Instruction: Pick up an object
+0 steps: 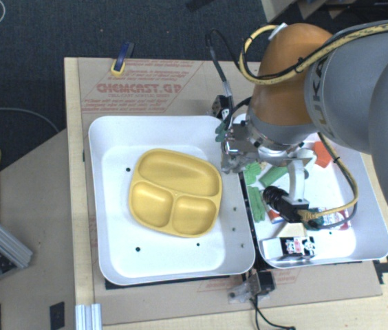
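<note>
A yellow divided plate [175,192] lies in the middle of the left white bin [111,150]. In the right bin [369,232] there are green pieces [268,174], an orange-red piece [323,156] and a small black-and-white card [294,246] near the front wall. My gripper [243,158] hangs over the right bin's left side, next to the wall between the two bins and just above the green pieces. The wrist and arm hide much of that bin.
A blue-and-yellow clip [120,58] lies on the cardboard sheet [146,84] behind the bins. The big grey arm with its orange band [287,74] covers the back right of the bench. Dark floor surrounds the bench.
</note>
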